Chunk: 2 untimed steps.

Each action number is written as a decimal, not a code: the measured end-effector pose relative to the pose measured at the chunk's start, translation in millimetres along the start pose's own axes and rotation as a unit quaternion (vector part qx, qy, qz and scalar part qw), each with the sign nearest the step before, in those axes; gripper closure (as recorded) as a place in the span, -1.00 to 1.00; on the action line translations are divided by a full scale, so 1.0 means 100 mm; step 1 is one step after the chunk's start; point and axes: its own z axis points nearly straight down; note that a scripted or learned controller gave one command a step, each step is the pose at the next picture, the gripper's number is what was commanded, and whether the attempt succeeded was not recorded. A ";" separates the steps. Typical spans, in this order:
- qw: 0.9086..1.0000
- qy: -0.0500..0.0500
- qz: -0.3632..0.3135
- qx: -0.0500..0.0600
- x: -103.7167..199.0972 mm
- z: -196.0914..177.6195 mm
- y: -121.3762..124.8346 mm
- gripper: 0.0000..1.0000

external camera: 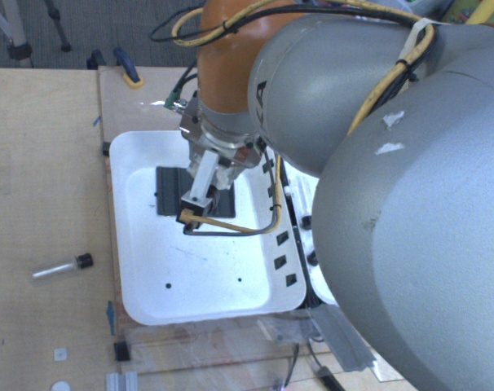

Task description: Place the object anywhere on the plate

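A flat black rectangular piece (169, 190) lies on the floor of the left white bin (141, 300), in its far half. My gripper (218, 169) hangs directly over this piece's right part, below the orange band of the wrist. The wrist and its fittings hide the gripper's tips and whatever is beneath them. I cannot tell whether anything is held. The arm covers the right side of the black piece.
The arm's grey bulk covers most of the right bin (312, 198). A small silver tube with a black cap (63, 267) lies on the wooden bench to the left. A blue clamp (129, 70) sits beyond the left bin. Two dark specks (168, 284) mark the bin floor.
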 end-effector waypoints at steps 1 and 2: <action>1.000 -0.001 -0.022 0.002 -0.45 0.25 -0.77 1.00; 0.934 0.000 -0.356 0.002 -0.57 0.81 -0.97 1.00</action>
